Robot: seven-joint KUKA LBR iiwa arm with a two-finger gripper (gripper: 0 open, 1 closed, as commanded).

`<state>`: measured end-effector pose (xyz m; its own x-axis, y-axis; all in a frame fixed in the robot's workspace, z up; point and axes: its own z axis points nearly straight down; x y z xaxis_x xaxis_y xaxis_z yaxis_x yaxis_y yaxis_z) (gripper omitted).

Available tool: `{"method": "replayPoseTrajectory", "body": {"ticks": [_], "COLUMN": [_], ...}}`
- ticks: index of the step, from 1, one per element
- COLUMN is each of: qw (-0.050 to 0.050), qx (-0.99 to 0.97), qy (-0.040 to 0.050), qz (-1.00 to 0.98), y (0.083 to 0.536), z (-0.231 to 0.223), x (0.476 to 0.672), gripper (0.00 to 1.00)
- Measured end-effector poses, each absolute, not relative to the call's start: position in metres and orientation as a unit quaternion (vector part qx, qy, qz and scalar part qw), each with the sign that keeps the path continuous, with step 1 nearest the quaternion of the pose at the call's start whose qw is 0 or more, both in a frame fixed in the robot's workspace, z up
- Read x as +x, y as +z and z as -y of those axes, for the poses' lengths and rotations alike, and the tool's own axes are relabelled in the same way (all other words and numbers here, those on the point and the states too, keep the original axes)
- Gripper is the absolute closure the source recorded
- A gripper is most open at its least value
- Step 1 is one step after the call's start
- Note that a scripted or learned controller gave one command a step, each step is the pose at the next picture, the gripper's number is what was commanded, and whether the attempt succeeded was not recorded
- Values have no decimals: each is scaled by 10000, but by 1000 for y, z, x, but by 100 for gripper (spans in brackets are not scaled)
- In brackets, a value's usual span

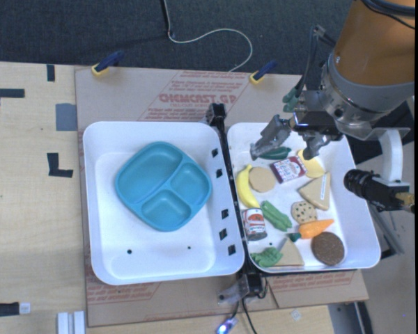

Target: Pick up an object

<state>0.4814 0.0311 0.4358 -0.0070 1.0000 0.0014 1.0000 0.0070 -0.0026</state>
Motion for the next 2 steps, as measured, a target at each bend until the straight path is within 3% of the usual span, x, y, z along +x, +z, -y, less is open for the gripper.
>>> {"method": "replayPoseTrajectory", "body": {"ticks": [1,2], "qw": [2,3], "qx": [-7064,-7057], "qy": [11,3], "qz": [7079,7085], "y": [446,451], "z": [-28,-66], "x": [484,484], "gripper": [100,100]}}
